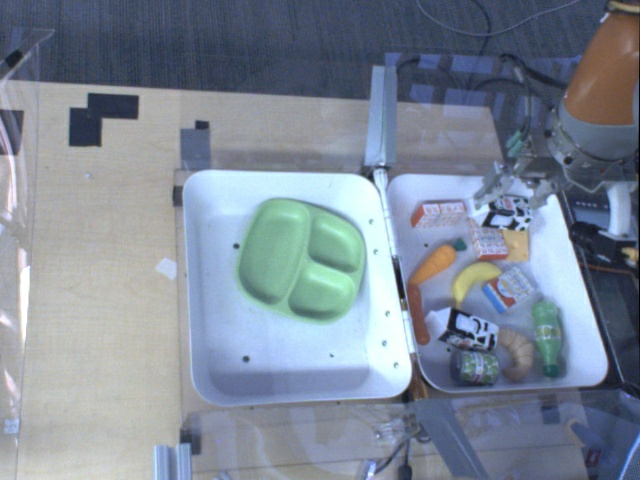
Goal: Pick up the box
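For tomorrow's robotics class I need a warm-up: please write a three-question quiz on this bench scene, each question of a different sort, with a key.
1. True or false: the green tray lies in the left bin.
2. Which lies nearest the tool?
A. the black-and-white carton
B. the green bottle
C. the carrot
3. Fill in: the banana lies in the ____ bin.

Key: 1 true; 2 A; 3 right.
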